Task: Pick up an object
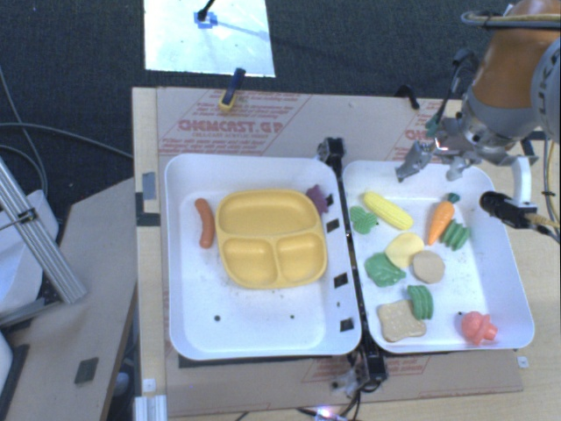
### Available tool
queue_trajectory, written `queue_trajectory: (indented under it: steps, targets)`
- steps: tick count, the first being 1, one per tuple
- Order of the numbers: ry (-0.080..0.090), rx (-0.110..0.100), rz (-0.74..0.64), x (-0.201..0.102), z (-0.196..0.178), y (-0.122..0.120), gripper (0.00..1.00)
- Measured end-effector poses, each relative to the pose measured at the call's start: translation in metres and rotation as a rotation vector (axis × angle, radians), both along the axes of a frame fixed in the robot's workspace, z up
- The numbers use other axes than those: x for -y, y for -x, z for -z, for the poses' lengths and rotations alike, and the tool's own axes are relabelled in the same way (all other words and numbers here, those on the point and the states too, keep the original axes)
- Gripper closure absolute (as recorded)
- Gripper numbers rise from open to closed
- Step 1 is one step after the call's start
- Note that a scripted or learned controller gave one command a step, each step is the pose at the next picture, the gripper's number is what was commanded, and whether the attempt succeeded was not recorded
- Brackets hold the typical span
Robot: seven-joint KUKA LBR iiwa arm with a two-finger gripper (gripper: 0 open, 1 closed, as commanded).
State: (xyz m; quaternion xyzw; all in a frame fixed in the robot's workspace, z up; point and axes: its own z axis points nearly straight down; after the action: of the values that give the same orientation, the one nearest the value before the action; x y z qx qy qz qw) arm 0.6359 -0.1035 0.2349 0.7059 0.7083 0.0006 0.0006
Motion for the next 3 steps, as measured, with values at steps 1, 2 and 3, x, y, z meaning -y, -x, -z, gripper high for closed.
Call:
queue_trajectory:
  steps: [1, 2, 3]
  targets:
    - [-0.003, -0.015, 0.003, -0.005, 0.127, 0.048, 0.0]
    - [0.001, 0.003, 0.003, -0.004, 0.109, 0.042, 1.0]
    - [0.003, -0.005, 0.009, 0.076, 0.152, 0.073, 1.0]
